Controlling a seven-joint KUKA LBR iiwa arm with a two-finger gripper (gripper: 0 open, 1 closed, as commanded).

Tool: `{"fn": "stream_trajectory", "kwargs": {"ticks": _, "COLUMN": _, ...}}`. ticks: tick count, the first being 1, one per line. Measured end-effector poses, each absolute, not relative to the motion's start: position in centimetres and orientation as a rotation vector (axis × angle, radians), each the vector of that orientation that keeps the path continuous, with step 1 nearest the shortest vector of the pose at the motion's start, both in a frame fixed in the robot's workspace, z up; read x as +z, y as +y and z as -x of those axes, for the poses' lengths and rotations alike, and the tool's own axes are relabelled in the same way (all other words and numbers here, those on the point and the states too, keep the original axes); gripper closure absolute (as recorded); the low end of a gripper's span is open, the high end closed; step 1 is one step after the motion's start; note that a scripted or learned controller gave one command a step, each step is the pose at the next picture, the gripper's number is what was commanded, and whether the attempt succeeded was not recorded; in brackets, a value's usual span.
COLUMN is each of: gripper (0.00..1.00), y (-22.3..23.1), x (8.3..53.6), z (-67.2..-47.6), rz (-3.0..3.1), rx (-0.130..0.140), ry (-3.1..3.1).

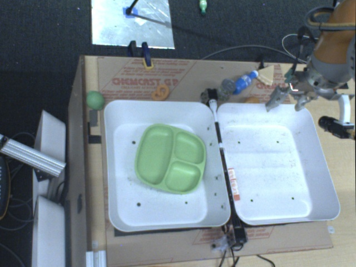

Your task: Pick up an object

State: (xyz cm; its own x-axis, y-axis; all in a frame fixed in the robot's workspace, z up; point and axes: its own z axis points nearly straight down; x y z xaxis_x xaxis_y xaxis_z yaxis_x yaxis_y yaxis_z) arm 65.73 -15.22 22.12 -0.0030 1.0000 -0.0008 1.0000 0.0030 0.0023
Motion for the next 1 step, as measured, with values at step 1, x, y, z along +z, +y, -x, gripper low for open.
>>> {"fn": "stream_trajectory", "kwargs": {"ticks": 1, "gripper": 0.00, "y": -13.90, "x": 8.39, "z": -66.88, "rz": -2.215, "rx": 0.002, "ry": 2.227}}
